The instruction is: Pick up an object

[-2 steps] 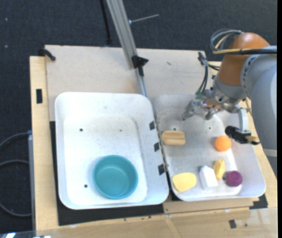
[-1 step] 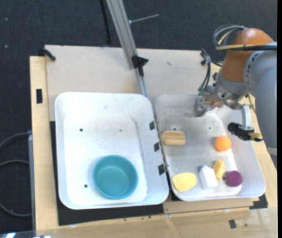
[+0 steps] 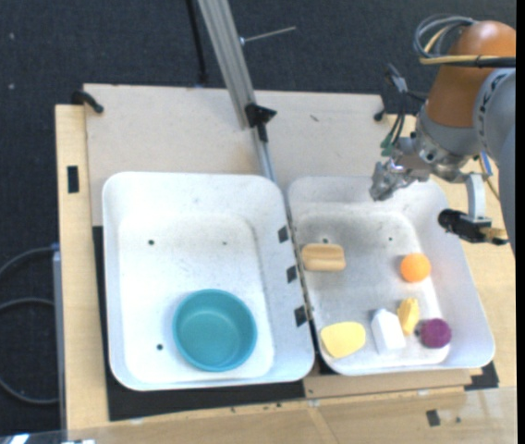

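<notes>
Tan bench [image 3: 170, 128] on dark carpet [image 3: 59, 26]. Left bin [image 3: 133, 211]: teal bowl [image 3: 213, 329]. Right bin [image 3: 336, 202]: bread roll [image 3: 323, 257], orange ball [image 3: 415, 267], purple ball [image 3: 434, 332]. Gripper [image 3: 387, 181] at upper right; grip state unclear.

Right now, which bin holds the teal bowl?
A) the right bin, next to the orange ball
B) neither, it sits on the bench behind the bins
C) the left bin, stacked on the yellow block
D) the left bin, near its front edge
D. The teal bowl sits alone in the left bin, toward its near edge, while the orange ball and the other small items lie in the right bin.
</notes>
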`<state>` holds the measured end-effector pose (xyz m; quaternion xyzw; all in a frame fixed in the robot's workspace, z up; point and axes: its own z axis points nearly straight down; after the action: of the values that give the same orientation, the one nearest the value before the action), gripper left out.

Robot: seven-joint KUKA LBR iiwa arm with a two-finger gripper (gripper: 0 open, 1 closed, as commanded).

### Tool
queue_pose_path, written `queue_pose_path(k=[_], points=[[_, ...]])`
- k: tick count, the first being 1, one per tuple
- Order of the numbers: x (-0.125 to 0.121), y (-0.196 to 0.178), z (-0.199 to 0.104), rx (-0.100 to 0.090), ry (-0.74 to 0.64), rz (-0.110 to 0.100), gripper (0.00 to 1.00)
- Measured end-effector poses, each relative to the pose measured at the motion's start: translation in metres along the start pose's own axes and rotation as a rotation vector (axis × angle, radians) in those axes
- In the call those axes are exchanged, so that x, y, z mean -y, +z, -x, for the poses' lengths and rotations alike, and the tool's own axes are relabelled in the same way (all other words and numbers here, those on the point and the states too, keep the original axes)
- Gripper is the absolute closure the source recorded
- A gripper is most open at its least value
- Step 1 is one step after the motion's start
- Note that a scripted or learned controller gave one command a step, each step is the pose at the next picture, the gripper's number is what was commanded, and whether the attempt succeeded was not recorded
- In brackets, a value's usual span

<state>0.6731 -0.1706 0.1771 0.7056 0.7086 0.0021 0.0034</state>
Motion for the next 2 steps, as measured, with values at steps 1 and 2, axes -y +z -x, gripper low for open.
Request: queue_pose_path(k=[1, 2], points=[[-0.0011, -0.0637, 0.0076, 0.001, 0.002, 0.001, 1.0], [-0.0017, -0.0599, 0.0087, 0.001, 0.001, -0.005, 1.0]])
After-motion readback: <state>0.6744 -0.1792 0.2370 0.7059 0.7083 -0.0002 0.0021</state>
